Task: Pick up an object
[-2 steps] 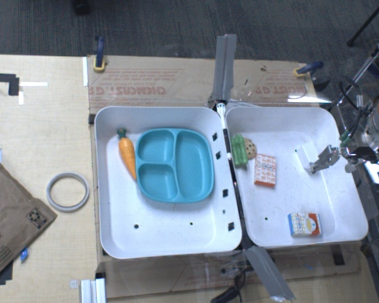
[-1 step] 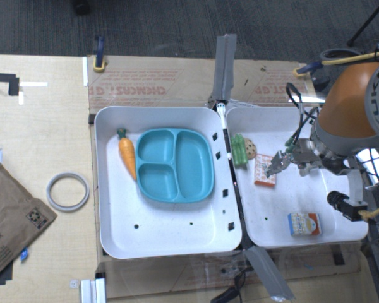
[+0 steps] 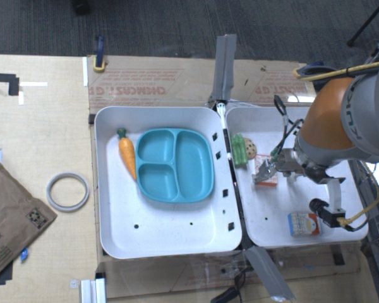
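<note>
Nearest the lens, at 3 o'clock: grey arm (image 3: 360,115) with orange band, bent over the right bin (image 3: 265,229). Gripper (image 3: 267,168) low at the centre of that bin, right above a small red-and-white packet (image 3: 266,181), close to it or touching. Pincer state: cannot tell, apart or together, since the tip is too small and cluttered to read. Nothing seen clamped in it.

Around the packet in the right bin:
- At 10 o'clock, by the divider wall: a green ridged item (image 3: 240,150), with a round tan cookie-like piece (image 3: 250,149) just beside it.
- At 5 o'clock, well apart: a small carton (image 3: 303,223) with blue and orange print, lying flat near the bin's front edge.

Left bin (image 3: 164,242), at 9 o'clock of the right one, sides touching:
- Teal divided plate (image 3: 175,165) with three compartments, at the centre.
- Toy carrot (image 3: 127,157) just beside the plate at its 9 o'clock, green top toward 12 o'clock.

On the wooden bench, at 9 o'clock of the left bin: a grey tape ring (image 3: 67,190) lying flat. Farther toward 8 o'clock: a brown cardboard box (image 3: 12,223), cut off by the edge. At 12 o'clock of both bins: a printed cardboard sheet (image 3: 151,81), with a blue clamp (image 3: 99,50) at its left corner.
</note>
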`<state>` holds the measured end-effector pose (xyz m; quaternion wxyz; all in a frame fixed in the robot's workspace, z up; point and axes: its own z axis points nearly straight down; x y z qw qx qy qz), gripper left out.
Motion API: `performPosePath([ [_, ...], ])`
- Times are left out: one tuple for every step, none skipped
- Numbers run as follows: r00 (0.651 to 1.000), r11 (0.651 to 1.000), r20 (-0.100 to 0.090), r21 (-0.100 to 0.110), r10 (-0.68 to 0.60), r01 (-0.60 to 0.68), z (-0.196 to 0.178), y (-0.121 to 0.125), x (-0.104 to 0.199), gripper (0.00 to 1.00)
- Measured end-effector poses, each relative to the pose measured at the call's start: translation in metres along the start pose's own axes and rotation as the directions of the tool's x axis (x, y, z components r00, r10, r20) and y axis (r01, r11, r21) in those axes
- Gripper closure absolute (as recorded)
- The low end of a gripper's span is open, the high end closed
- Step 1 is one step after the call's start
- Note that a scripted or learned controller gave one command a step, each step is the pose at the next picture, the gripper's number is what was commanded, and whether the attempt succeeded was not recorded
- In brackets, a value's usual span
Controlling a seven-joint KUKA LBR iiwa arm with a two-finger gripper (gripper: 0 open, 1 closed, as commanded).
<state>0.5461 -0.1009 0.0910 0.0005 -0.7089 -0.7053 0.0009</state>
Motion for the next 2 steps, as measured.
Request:
performPosePath([
  [1.000, 1.000, 0.000, 0.002, 0.004, -0.004, -0.008, -0.001, -0.001, 1.00],
  [0.999, 0.999, 0.001, -0.001, 0.043, -0.043, -0.101, 0.042, 0.018, 1.00],
])
